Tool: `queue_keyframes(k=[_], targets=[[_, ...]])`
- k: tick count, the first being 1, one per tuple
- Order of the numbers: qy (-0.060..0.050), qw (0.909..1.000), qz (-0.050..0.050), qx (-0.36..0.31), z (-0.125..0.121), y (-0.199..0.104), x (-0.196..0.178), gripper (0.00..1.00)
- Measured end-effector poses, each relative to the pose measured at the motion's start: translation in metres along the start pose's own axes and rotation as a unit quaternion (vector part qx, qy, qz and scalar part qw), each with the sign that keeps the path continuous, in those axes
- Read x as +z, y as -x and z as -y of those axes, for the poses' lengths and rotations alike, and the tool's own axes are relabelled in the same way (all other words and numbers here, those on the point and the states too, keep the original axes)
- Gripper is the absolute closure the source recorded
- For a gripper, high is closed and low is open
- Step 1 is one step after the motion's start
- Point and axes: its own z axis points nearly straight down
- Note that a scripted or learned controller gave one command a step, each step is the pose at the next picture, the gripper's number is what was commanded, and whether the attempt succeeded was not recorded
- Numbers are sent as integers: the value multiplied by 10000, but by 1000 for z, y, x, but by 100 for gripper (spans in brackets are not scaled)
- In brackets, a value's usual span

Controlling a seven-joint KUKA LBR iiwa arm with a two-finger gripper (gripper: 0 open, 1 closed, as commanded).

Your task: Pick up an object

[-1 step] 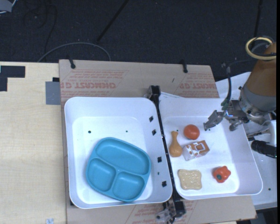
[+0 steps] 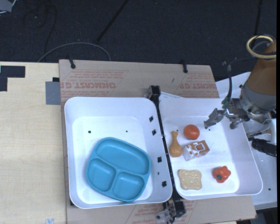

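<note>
**Presently on the bench: two bins, five small items, one plate**

Writing: red print on the cardboard sheet (image 2: 130, 80) under the bins, seen upside down and reversed, too unclear to read with certainty. No other legible labels.

Left bin (image 2: 79, 111): a blue plate (image 2: 118, 168) with three compartments, lying toward the near side.

Right bin (image 2: 242, 167): tomato (image 2: 192, 132), round, red-orange; gourd (image 2: 175, 146), tan, just left of it; carton (image 2: 196, 150), small, brown and white, below the tomato and beside the gourd; toast (image 2: 190, 179), pale slice near the front wall; pepper (image 2: 221, 173), red, right of the toast.

Gripper (image 2: 213, 119): over the right bin's upper right part, arm (image 2: 261, 85) entering from the right. Nothing between the fingers; whether they are wide or narrow cannot be told. Tomato lies nearest, just down-left of the tip, apart from it. Pepper and toast lie well apart, toward the front.
</note>
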Motion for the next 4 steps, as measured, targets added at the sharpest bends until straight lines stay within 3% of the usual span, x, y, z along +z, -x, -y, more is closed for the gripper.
queue_keyframes(k=[2,3,4], targets=[[-36,10000,-12,4,8,4,96,0],[-21,10000,-9,4,9,3,119,0],[-14,10000,-7,15,9,3,107,100]])
